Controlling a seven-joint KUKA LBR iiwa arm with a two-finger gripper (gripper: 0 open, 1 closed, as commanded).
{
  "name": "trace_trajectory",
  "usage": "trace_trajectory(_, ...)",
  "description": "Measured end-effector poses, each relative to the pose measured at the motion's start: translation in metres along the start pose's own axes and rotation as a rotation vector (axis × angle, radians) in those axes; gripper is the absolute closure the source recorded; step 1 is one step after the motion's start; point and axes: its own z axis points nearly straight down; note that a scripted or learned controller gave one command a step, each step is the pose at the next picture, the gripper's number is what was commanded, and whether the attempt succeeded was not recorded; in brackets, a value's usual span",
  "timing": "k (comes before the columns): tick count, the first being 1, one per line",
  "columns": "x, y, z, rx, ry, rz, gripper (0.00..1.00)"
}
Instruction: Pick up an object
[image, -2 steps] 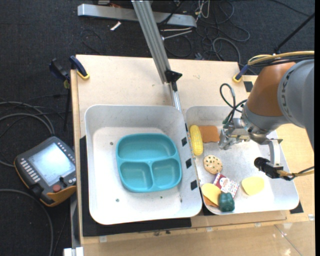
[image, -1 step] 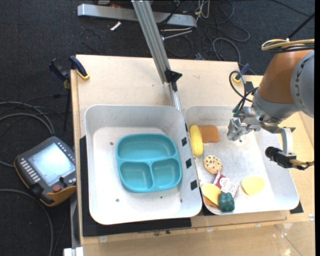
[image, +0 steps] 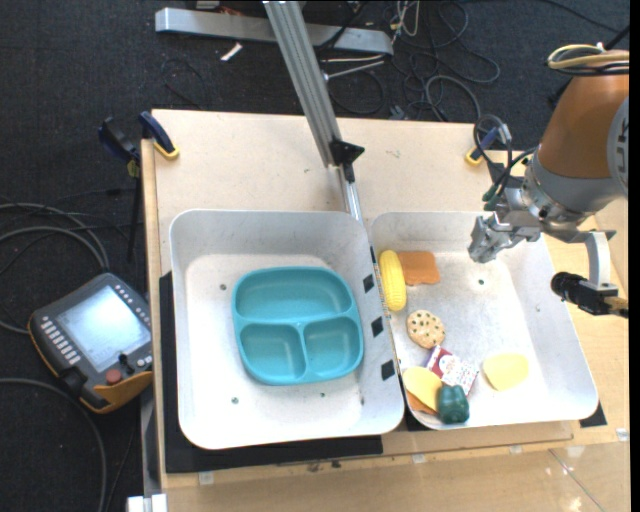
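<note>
White plastic walls the right bin (image: 560, 330), where the claw (image: 487, 243) hangs over its far rim, nothing visibly in it, though whether it is parted or pinched I cannot tell; perhaps it is poised to descend. The cookie (image: 425, 327) lies near that bin's middle, bare floor rightward giving approach room; other toys crowd its near-left corner.

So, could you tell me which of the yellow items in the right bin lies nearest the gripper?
The corn cob, upright against the left wall beside the orange slab; the gripper hangs over the bin's upper part, while the yellow chip and yellow wedge lie lower.
</note>
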Motion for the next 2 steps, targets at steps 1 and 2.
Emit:
trace_trajectory(1, 0.061, -0.006, -0.008, 0.006, 0.004, -0.006, 1.00)
trace_trajectory(2, 0.124, -0.011, 0.000, 0.008, 0.004, -0.007, 1.00)
